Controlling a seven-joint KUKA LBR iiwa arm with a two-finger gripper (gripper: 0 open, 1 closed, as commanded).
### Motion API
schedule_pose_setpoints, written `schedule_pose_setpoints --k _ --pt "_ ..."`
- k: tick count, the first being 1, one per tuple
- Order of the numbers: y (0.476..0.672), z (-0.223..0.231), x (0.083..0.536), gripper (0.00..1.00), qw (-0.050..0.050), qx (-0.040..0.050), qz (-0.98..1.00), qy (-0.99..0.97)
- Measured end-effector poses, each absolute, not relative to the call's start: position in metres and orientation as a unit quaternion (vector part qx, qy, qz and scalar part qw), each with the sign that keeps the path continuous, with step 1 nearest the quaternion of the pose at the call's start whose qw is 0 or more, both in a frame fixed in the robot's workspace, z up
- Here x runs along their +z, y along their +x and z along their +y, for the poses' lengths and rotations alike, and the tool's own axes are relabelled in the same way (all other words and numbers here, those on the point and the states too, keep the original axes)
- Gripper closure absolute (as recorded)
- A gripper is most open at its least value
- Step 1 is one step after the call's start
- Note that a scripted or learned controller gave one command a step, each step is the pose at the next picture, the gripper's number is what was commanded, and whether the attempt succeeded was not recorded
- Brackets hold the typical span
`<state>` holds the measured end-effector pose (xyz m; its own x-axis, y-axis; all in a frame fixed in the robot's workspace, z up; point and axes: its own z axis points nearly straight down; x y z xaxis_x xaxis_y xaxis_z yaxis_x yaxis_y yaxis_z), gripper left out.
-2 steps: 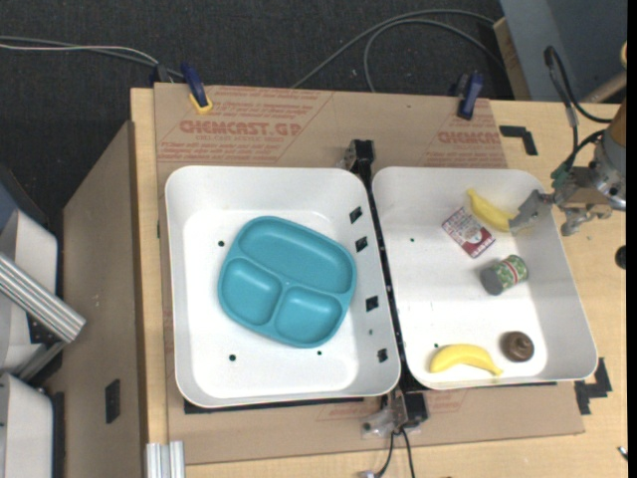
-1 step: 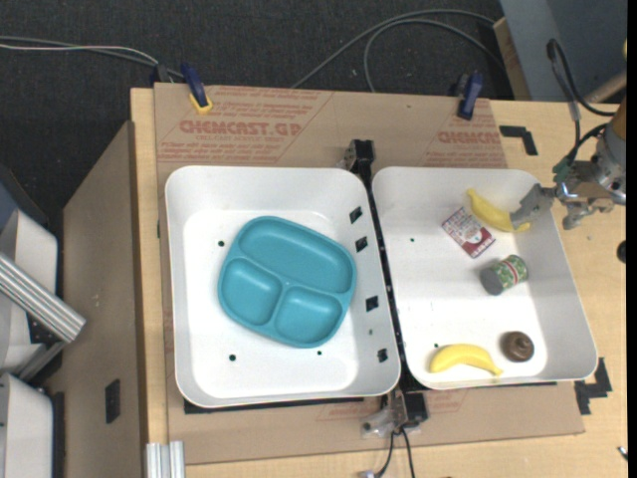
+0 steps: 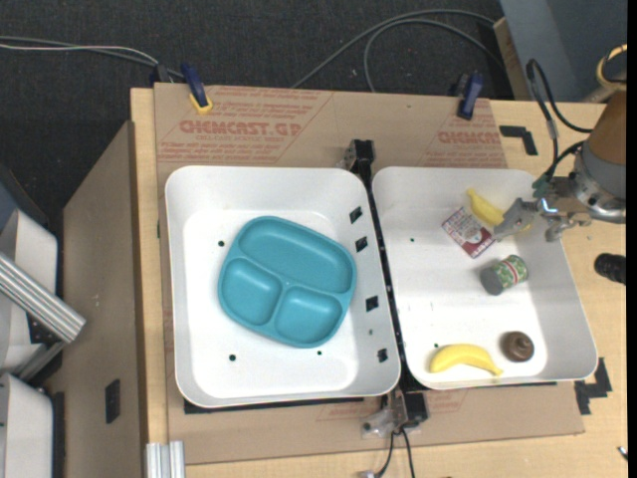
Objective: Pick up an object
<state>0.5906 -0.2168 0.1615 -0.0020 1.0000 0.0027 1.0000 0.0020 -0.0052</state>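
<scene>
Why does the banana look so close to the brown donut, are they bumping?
Apart. The camera view shows bare white bin floor between the banana and the brown donut.

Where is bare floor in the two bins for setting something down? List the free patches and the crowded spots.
Right bin: its left half is bare, from the divider to the banana. Crowded: far right corner, where gripper, small yellow piece, red packet and can cluster; brown donut near corner.
Left bin: teal plate takes the middle; only margins free.
</scene>
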Motion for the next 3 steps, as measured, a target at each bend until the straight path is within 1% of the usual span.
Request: schedule_pose_setpoints --k 1,2,3 --pt "0.58 -0.217 0.109 0.0 0.003 0.0012 -0.707 -0.707" --pt "0.58 -0.215 0.084 0.0 0.003 -0.0008 -0.708 -0.706" --pt "0.581 -0.215 0.097 1.0 0.001 -0.0011 -0.708 -0.706"
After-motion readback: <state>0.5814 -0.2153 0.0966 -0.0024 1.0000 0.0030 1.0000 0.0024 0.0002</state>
